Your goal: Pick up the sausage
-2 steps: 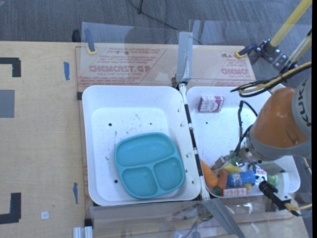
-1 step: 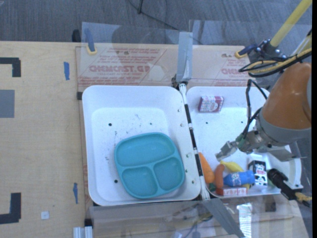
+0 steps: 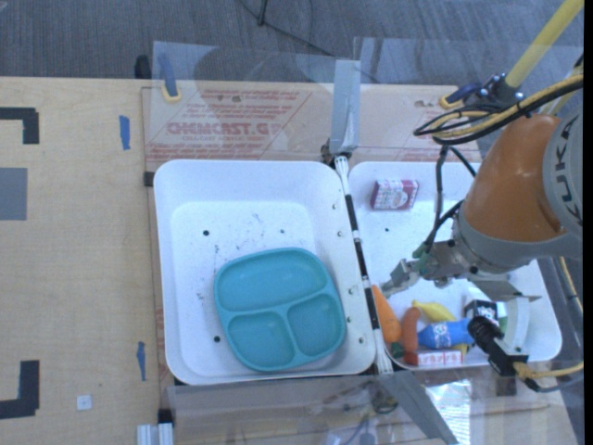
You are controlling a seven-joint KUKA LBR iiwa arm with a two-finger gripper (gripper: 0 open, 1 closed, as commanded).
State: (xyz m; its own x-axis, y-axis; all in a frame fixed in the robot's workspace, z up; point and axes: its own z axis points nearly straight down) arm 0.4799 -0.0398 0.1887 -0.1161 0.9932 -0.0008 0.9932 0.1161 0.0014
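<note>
The sausage (image 3: 410, 330) is a short reddish-brown piece lying at the front of the right bin (image 3: 408, 225). It sits between an orange carrot (image 3: 385, 315) and a blue bottle (image 3: 447, 335). My gripper (image 3: 408, 273) hangs over the right bin, just above and behind the sausage, with the grey and orange arm reaching in from the right. Nothing shows in the gripper, and the sausage lies apart from it on the bin floor.
A yellow banana (image 3: 432, 311) lies beside the sausage. A small pink and white carton (image 3: 395, 194) stands at the back of the right bin. The left bin (image 3: 185, 202) holds a teal divided plate (image 3: 281, 308). A ridge divides the two bins.
</note>
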